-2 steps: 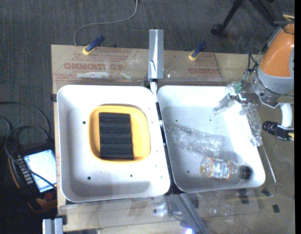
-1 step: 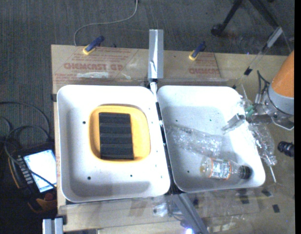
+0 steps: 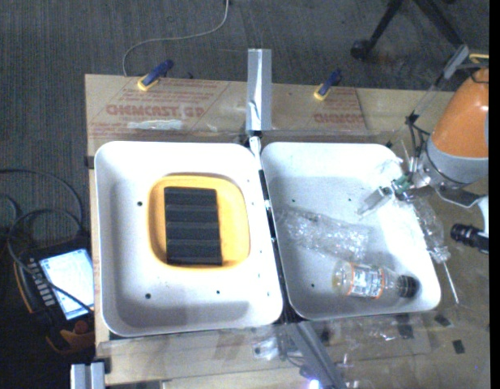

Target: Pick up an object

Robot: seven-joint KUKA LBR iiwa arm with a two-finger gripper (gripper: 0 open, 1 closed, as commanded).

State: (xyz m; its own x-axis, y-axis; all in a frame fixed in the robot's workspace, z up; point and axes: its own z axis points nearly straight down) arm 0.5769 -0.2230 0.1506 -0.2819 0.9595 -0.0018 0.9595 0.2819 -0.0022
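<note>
In the right bin (image 3: 314,173) a clear plastic bottle (image 3: 369,281) with a dark cap lies on its side near the front wall. Just behind it rests a crumpled sheet of clear plastic wrap (image 3: 326,235). The left bin (image 3: 120,258) holds a yellow tray (image 3: 158,217) with a black ribbed block (image 3: 192,225) set in it. My gripper (image 3: 386,194) reaches in low over the right bin's far right part, below the orange-banded wrist (image 3: 467,124). It is apart from the bottle and the wrap, and I see nothing held in it.
A metal post (image 3: 258,96) rises behind the seam between the bins. Two blue and yellow clamps (image 3: 155,74) (image 3: 328,83) sit on the back board. Cables and a handheld pendant (image 3: 63,278) lie on the floor at left.
</note>
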